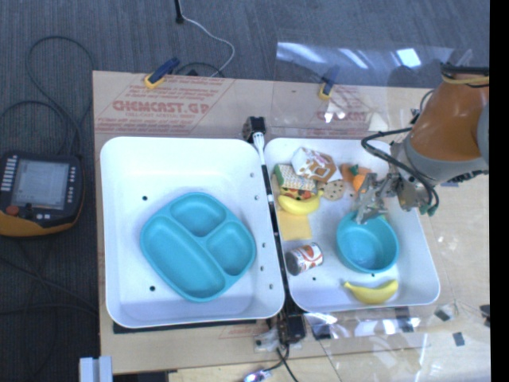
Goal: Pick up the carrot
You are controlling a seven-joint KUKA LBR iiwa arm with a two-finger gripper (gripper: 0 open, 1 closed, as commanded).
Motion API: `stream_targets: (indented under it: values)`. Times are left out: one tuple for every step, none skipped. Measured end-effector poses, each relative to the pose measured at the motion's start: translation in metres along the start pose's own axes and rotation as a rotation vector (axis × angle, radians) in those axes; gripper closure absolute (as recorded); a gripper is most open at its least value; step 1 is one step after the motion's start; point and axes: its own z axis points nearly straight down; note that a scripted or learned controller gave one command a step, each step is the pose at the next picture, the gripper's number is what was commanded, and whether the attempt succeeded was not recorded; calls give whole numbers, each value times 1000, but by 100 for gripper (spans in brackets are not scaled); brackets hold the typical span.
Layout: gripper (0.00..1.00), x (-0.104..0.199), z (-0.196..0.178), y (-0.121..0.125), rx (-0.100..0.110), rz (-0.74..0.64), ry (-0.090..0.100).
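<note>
The carrot (352,173), small and orange with a green end, lies near the back of the right bin (421,245), beside a brown cookie (334,189). My gripper (371,207) hangs just right of and in front of the carrot, over the back rim of a blue bowl (367,247). It sits close to the carrot, and I see nothing held in it. The grey arm with its orange band (449,126) reaches in from the right.
The right bin also holds a snack packet (312,165), a yellow fruit (299,205), a yellow block (295,226), a can (305,257) and a banana (371,291). A blue divided plate (199,245) lies in the left bin (119,165). A pendant (36,193) rests off the bench at left.
</note>
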Motion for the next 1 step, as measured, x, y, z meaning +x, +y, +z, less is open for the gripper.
stream_targets:
  values:
    - [0, 0, 1, 0, 0, 0, 1]
